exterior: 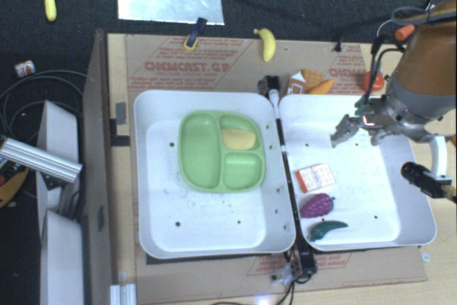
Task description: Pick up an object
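My gripper (359,133) hangs over the upper middle of the right bin (407,225), fingers spread open with nothing between them. Below and left of it lie a small red and white box (315,176), a purple grape bunch (317,206) and a green pepper (327,228) near the bin's front left corner. The gripper is apart from all three. In the left bin (161,218) a green divided plate (214,161) holds a yellow piece (239,138) in its upper right compartment.
Behind the bins on the cardboard lie a yellow banana (267,44) and an orange carrot-like piece (321,87). A black ridge (284,161) divides the two bins. Cables and metal parts sit off the bench to the left.
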Controlling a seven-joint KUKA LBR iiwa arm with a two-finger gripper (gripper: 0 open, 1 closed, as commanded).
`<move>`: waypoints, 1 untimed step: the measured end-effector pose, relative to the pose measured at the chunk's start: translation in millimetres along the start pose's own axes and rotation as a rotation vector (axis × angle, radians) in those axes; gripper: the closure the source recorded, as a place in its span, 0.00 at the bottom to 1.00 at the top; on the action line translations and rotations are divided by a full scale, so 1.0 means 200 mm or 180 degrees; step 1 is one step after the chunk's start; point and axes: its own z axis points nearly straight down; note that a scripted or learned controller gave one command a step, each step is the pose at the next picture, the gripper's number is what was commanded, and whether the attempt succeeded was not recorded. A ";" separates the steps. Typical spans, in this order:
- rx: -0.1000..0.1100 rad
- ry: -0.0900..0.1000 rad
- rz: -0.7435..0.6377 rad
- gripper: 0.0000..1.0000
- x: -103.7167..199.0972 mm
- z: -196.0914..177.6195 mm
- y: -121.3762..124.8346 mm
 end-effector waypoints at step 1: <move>0.0029 0.0008 0.0011 0.00 0.06 0.73 -0.06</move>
